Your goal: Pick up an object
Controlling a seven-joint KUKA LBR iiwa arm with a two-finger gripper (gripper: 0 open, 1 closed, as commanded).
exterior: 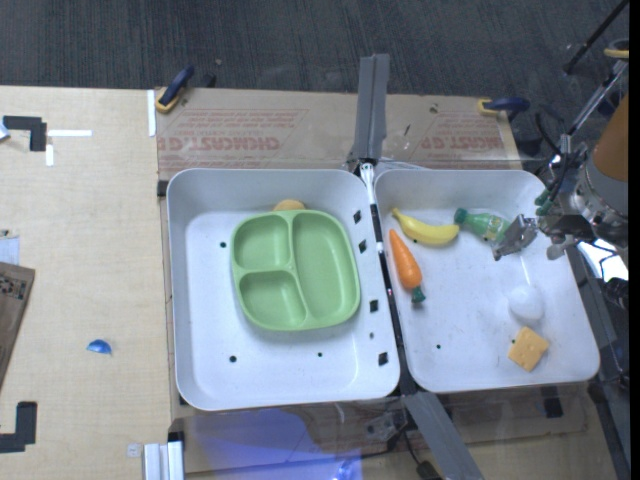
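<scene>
Camera view: claw [522, 236], grip state unclear, hovers beside green bottle [481, 223], near banana [427, 230], carrot [404, 259].

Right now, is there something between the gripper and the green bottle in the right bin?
Nothing visible stands between them. The gripper is just right of the green bottle, with bare bin floor between; the banana lies on the bottle's far side.

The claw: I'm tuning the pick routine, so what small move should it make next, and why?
Probably a short move down and left onto the green bottle. The claw sits in the right bin just beside it, and the banana, carrot and white ball lie farther off.
</scene>
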